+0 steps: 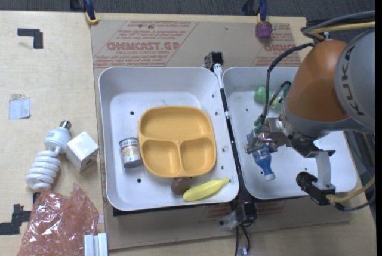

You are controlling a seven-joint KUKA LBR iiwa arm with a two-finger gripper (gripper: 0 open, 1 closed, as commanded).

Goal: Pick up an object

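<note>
Nearest the camera, on the desk (54,76) at lower left: crinkled reddish plastic wrap (57,222), then a spiral light bulb (48,159) just beside a small white cube (82,150). Left bin (113,93) front edge: yellow banana (206,189) touching a brown rounded thing (179,185), both just below a yellow three-compartment tray (177,140); a small can (129,151) stands beside the tray's left side. Right bin (239,88): a blue bottle-like object (262,160) lies tilted near the front left, directly under the end effector (261,142). End effector sits low in the bin, touching or just above the blue object; cannot tell how far open it is, and cannot tell if it has hold of anything. Behind it, a green object (261,93) near the bin's back, partly hidden by cables. Arm (322,93) covers most of the right bin's right half. Farther back: brown board (149,40) under the bins, a purple item (264,29) at its back edge, clamps at the top corners.
</note>
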